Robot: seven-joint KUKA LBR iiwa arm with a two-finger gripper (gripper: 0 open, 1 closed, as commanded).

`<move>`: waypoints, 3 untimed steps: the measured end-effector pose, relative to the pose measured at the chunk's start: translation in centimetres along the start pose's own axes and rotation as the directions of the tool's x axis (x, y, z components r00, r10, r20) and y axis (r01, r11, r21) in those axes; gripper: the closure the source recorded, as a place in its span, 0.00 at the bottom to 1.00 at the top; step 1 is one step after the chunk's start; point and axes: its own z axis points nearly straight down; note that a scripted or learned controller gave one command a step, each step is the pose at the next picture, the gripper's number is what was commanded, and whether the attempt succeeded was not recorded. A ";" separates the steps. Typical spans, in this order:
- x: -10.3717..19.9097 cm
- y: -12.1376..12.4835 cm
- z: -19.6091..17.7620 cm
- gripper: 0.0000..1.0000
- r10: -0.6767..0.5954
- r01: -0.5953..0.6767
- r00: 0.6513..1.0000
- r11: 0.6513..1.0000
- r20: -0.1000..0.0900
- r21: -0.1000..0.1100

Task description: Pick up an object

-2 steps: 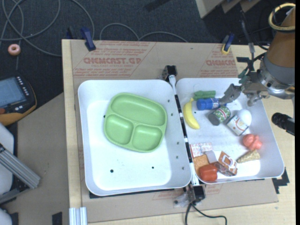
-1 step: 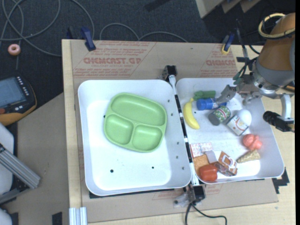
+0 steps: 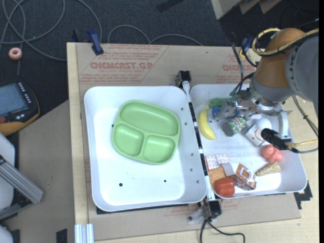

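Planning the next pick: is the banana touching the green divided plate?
Apart. The camera view shows the banana in the right bin, the green divided plate in the left.

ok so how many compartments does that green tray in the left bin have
3. The green tray has one long compartment across its far side and two smaller ones nearer the camera, left and right. None looks hidden.

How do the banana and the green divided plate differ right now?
The banana is yellow, small and curved; the green divided plate is pale green, far larger and flat with three compartments. The banana lies in the right bin among clutter, beside the gripper; the plate sits alone in the left bin. Both rest flat and untouched.
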 end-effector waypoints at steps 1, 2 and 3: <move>-0.6 -1.8 1.9 0.00 0.002 -0.002 1.000 1.000 0.001 -0.001; -5.7 5.0 -4.0 0.00 0.001 -0.001 1.000 1.000 0.003 -0.007; 0.2 0.7 -0.9 0.00 0.000 0.000 1.000 1.000 0.000 -0.001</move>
